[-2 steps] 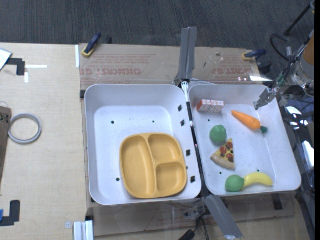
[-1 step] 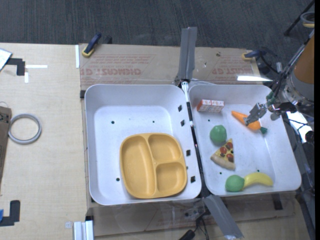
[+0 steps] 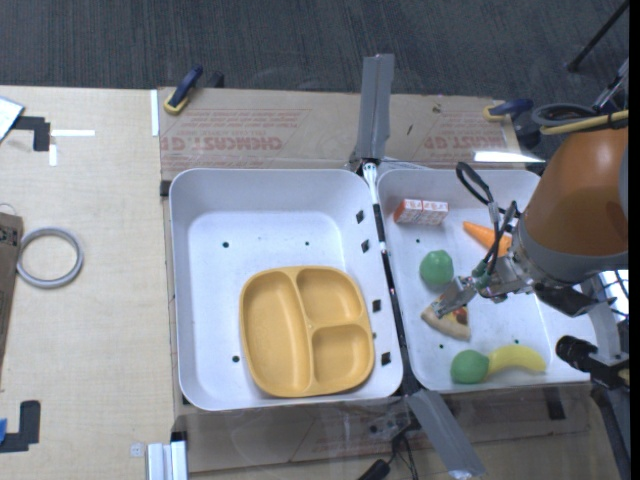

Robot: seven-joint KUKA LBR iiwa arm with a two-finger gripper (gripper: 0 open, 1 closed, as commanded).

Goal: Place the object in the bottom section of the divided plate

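Observation:
A yellow divided plate [image 3: 305,330] lies in the left bin [image 3: 200,268], with one long section on its left and two smaller ones on its right. My gripper [image 3: 455,300] hangs low in the right bin [image 3: 530,373], directly over the upper edge of a pizza slice toy [image 3: 446,322]. It seems to touch the slice, but whether it grips it is unclear. A green ball [image 3: 436,267] sits just up and left of the gripper.
The right bin also holds a small red and white box [image 3: 420,211], an orange carrot [image 3: 481,234], a second green ball [image 3: 468,366] and a yellow banana [image 3: 517,359]. A tape roll [image 3: 45,257] lies on the bench at far left.

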